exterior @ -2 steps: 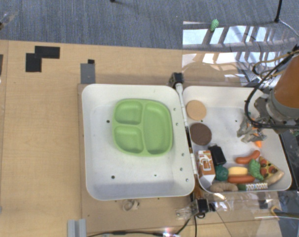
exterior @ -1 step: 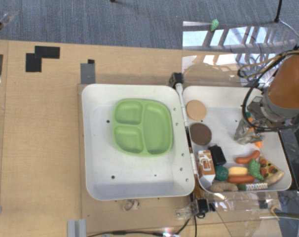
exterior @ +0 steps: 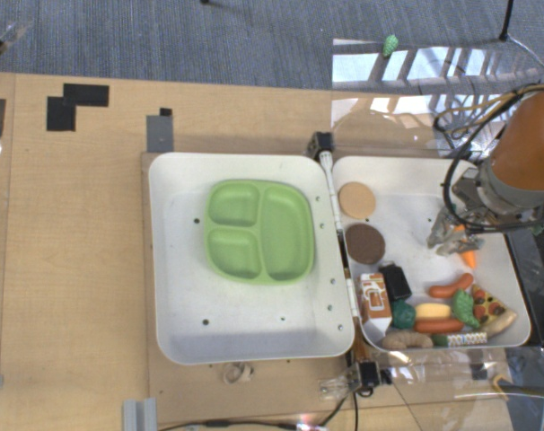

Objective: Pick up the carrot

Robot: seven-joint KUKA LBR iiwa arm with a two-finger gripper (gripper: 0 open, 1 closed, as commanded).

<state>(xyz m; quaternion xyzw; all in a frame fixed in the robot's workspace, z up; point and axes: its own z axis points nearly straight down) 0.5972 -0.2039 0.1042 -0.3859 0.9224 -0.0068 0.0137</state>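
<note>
Down at the right side of the right-hand bin [exterior: 514, 330], the gripper [exterior: 451, 236] hangs low under the orange band of the arm [exterior: 528, 146], its metal fingers pointing at the bin floor. A small orange tip, which I take to be the carrot [exterior: 470, 259], shows just below and to the right of the fingers, touching or nearly touching them. Whether the fingers are clamped on it or merely beside it I cannot tell, since they blur together.

The carrot lies apart from the other toy food, probably an easier target than anything in the crowded near corner, where a sausage [exterior: 450, 286], a corn cob [exterior: 433, 312], a green vegetable [exterior: 464, 307] and a pizza slice [exterior: 494, 312] are heaped against each other. Farther left in the same bin sit a tan cookie [exterior: 356, 199], a brown cookie [exterior: 364, 242] and a small black block [exterior: 397, 282]. The left bin [exterior: 178, 321] holds a green divided plate [exterior: 258, 230], well apart from the work.
</note>
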